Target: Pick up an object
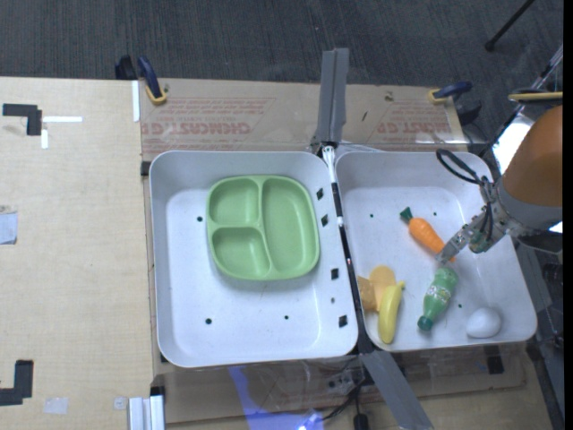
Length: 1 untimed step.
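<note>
Right bin (506, 267): one carrot (424, 235), one banana (389, 310), one bottle (437, 297), one egg (483, 322).
Gripper (450, 251) beside carrot, grip unclear; green plate (263, 227) in left bin (179, 267).

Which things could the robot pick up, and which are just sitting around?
Could pick up, all in the right bin: carrot, green bottle, banana, white egg. The gripper is right next to the carrot.

Just sitting around: green divided plate in the left bin, blue clamps.
</note>
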Tool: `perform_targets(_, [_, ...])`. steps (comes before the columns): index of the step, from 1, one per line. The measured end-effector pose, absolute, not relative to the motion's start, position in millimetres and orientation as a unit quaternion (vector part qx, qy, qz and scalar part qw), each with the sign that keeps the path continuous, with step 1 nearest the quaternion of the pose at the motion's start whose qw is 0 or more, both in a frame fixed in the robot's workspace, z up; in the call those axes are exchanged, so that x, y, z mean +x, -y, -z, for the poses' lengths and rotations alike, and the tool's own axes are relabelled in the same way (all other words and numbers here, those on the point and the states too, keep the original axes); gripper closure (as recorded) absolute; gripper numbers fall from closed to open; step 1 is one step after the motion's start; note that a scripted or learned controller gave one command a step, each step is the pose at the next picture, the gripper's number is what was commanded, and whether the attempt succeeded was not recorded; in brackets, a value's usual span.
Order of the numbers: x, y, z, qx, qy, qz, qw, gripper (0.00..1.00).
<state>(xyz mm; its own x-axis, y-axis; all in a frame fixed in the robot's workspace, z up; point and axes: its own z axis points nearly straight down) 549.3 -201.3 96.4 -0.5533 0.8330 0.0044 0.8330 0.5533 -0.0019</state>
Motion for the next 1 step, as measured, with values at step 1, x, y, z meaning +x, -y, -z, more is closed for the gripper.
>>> perform_targets(1, [604.4, 123.3, -88.9, -0.525, 0.851, -0.001, 0.002, 1.0])
